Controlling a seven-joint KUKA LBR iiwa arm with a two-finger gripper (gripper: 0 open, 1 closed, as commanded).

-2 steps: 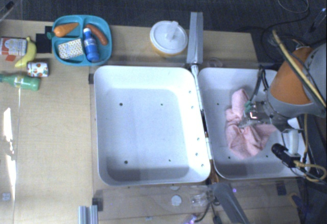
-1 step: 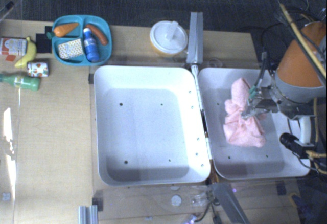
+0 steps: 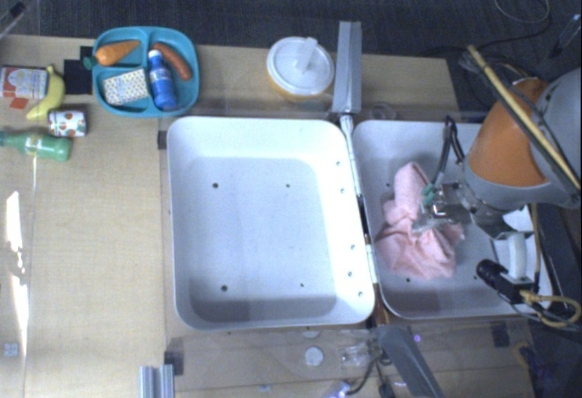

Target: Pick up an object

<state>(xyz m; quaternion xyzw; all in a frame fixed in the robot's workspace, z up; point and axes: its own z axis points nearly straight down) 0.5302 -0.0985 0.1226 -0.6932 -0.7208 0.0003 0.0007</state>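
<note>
You are looking at the right bin (image 3: 400,301) as your landmark: the left bin (image 3: 255,223) beside it is sitting bare. The pink cloth (image 3: 411,228) is lying crumpled in the right bin's middle. Aim at a raised fold and lift straight up. The gripper (image 3: 435,213) is touching the cloth's right edge; I cannot tell its grip.

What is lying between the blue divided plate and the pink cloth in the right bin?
In the camera view, between the blue plate and the pink cloth lies the left white bin.
</note>
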